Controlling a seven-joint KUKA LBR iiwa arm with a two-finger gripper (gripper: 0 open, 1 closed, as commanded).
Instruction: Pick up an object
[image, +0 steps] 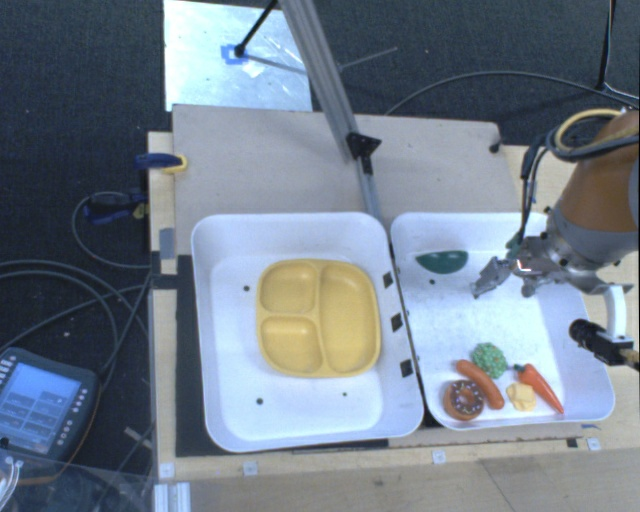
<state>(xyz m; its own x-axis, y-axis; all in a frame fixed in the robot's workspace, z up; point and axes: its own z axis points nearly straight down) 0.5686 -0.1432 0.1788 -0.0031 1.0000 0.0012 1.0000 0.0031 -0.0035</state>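
A wooden bench (300, 160) seen from above holds two shallow white bins side by side. The left bin (225, 400) carries a yellow divided plate (318, 318) with three compartments, lying flat near its middle. The right bin (440, 330) holds the small toy foods: a dark green bowl (442, 262) near its far edge, and a cluster along its near edge made up of a chocolate doughnut (464, 400), a sausage (481, 383), a green broccoli floret (489, 358), a yellow chunk (521, 397) and an orange carrot (540, 388). The grey and orange arm (600, 190) reaches in from the right, and its gripper (510, 277) hangs over the upper part of the right bin, near the bowl and well apart from the cluster; its fingers look spread apart with nothing between them. Any of these pieces looks light, stiff and smooth, probably plastic, so likely to slip or skid if pinched off-centre. The bowl is nearest, and its thin rim seems the best hold. The carrot and sausage would suit a pinch across their narrow middles, though they lie crowded together.
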